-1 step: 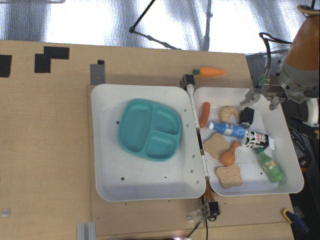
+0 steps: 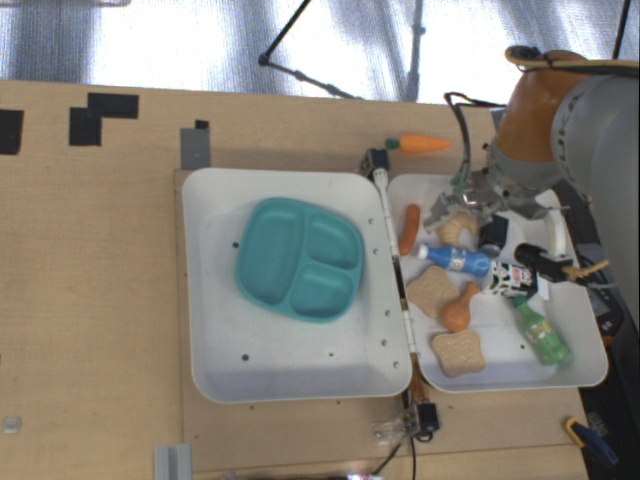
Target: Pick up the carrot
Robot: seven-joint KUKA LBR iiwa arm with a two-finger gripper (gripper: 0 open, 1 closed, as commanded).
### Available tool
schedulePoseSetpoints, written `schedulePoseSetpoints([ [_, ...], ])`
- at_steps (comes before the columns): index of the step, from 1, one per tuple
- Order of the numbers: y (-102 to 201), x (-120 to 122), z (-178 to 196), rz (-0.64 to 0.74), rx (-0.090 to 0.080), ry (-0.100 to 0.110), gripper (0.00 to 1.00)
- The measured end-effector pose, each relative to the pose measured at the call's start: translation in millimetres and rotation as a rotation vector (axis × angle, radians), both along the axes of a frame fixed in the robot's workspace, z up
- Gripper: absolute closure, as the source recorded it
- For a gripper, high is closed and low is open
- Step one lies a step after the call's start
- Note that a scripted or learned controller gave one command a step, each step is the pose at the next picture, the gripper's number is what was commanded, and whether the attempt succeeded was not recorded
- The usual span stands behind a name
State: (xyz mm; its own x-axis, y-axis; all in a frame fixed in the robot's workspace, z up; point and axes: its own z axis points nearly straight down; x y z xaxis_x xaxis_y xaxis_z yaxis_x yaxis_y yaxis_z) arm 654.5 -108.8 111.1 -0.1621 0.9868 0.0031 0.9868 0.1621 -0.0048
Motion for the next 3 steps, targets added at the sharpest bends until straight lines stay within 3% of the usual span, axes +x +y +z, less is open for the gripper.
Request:
schedulePoseSetpoints([
  [1, -23, 16, -25, -0.023, -0.004, -0.012, 0.0],
  [2, -21, 20, -10, -0.014, -0.006, -0.023, 1.0],
  [3, -17, -5, -24, -0.14, -0.002, -0.012, 1.0],
])
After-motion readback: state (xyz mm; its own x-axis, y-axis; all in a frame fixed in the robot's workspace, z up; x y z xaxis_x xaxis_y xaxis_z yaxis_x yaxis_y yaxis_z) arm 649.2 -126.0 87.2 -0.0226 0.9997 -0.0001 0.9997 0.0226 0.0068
